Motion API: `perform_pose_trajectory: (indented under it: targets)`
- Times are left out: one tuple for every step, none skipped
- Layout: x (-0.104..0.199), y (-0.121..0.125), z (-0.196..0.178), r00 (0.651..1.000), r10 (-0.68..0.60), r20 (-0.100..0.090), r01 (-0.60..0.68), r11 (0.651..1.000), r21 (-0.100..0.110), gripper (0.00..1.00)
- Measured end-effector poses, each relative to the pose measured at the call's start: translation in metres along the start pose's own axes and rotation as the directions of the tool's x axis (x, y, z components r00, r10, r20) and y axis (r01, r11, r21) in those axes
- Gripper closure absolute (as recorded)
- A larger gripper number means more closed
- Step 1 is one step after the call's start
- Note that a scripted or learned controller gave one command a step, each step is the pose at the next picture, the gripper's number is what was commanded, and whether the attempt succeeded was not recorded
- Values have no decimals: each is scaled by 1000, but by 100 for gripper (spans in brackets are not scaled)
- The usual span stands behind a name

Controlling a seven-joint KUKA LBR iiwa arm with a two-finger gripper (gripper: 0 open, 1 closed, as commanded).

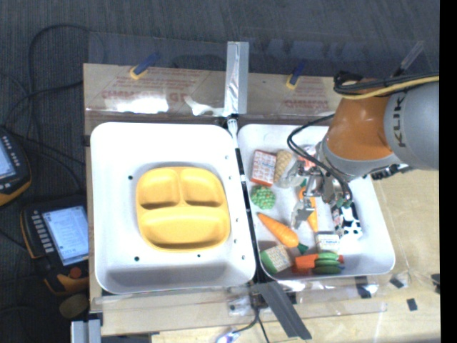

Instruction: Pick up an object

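The right bin (371,252) holds several toy foods. Among them are an orange carrot (278,229), a green ball (263,197), a red-and-white box (263,167) and a black-and-white cow figure (348,221). My gripper (308,204) hangs low over the middle of this bin, just right of the carrot and left of the cow figure. A small orange piece (313,221) lies right at its tip, and whether the piece is gripped is unclear. The grey arm with its orange band (360,131) reaches in from the right.
A yellow divided plate (183,206) fills the middle of the left bin (114,148). At the right bin's front lie a green cucumber (328,261), a red piece (305,263) and a tan cube (277,258). A beige item (284,164) sits beside the box.
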State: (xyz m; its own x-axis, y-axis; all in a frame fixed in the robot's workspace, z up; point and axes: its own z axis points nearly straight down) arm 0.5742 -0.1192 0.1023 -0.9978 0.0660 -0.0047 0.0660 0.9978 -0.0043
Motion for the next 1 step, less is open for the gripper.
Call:
perform_pose_trajectory:
  targets:
    - [14, 12, 12, 999, 35, 11, -35, 999, 0, 0]
